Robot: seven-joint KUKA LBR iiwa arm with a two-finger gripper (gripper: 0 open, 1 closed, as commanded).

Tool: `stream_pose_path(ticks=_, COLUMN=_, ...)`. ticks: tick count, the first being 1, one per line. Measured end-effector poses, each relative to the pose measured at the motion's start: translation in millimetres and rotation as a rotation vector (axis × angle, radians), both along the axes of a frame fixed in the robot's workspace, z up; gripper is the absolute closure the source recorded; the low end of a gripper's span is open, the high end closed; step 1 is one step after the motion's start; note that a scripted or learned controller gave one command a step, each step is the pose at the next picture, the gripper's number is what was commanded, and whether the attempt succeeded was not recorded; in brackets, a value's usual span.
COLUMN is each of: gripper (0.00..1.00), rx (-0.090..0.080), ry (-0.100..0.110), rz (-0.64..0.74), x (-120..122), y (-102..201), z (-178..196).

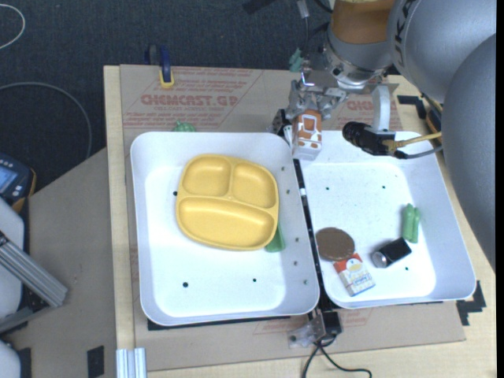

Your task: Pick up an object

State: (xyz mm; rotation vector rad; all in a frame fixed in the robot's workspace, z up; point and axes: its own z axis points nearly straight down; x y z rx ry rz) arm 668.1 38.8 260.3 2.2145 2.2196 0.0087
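above the bins' far edge, fingers (pixel 309 110) grip a small carton (pixel 306 135).

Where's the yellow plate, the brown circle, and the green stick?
Yellow plate (pixel 228 201), camera view, on the ridge between its compartments.
Brown circle (pixel 335 243), camera view, on its flat top.
Green stick (pixel 410 222), camera view, on its middle.
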Motion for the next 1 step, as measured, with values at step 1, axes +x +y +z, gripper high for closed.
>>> stream_pose_path(ticks=1, gripper=1.00, rx=0.001, ry=0.016, rz=-0.008, x=-46.1, y=-49.3, z=-35.3)
